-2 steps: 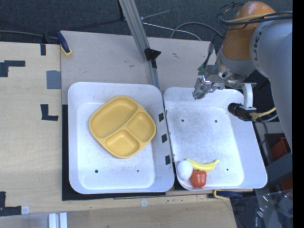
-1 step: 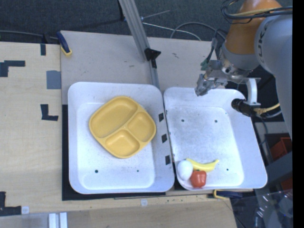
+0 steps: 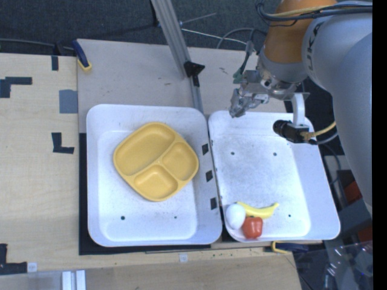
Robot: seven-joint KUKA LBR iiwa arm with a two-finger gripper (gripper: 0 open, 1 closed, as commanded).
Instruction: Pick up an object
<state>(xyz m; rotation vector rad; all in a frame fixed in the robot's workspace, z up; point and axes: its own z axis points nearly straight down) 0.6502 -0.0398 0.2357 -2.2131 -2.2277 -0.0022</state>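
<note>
In the right bin (image 3: 266, 168), three small things lie together at the near edge: a white egg-shaped object (image 3: 234, 216), a yellow banana (image 3: 260, 209) and a red pepper-like object (image 3: 253, 226). My gripper (image 3: 237, 110) hangs over the far left corner of that bin, well away from them, with nothing between its fingers. The grey arm with its orange band (image 3: 299, 11) comes in from the upper right.
The left bin (image 3: 100, 162) holds a yellow divided plate (image 3: 156, 161). A slanted metal pole (image 3: 175, 35) crosses behind the bins. A black cable fitting with a yellow lead (image 3: 293, 132) sits over the right bin's far right side.
</note>
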